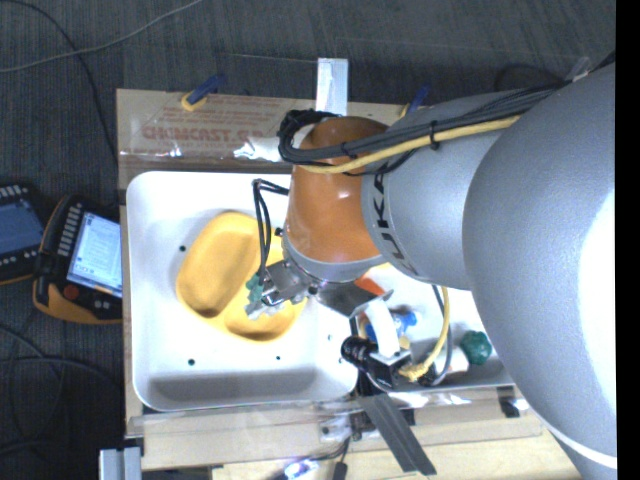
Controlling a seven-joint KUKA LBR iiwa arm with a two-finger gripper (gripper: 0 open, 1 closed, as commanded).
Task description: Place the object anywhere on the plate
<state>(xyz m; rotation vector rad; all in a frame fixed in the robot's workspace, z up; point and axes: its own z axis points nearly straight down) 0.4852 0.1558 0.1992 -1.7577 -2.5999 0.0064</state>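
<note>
Seen from above, the grey arm with its orange band [330,208] reaches over the left white bin [160,368]. Its gripper [262,296] hangs low over a yellow plate [215,258] lying in that bin, at the plate's right edge (whether it is clenched or released cannot be told). A small green object [475,346] lies in the right bin, well apart from the plate.

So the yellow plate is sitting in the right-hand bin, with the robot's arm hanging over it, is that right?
Not quite. The camera view shows the yellow plate lying in the left bin, not the right one. The rest holds: the arm's orange band and wrist hang above the plate's right edge.
</note>
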